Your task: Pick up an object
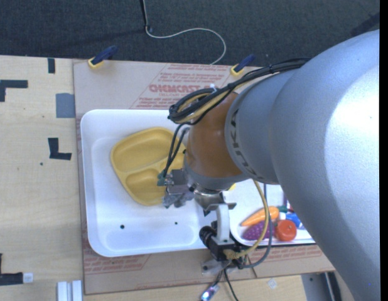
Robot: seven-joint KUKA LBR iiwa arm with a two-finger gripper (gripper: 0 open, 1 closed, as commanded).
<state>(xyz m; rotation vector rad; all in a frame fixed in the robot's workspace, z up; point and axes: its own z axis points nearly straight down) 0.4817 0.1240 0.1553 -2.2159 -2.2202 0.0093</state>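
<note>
A yellow divided plate (140, 162) lies in the left white bin (100, 174), toward its back and middle. My gripper (174, 193) hangs low over the plate's near right edge, under the grey arm with its orange band. I see nothing held in it. The arm hides the plate's right side. In the right bin (269, 243) lie an orange carrot (260, 217), a purple piece (255, 231), a red round piece (285, 231) and a small blue piece (293, 219), all close together at the front.
The arm's large grey body covers most of the right bin. Two small dark specks (122, 226) dot the left bin's floor. Yellow-and-blue clamps (101, 56) hold the brown board at the back. A thin cable loops over the dark floor behind.
</note>
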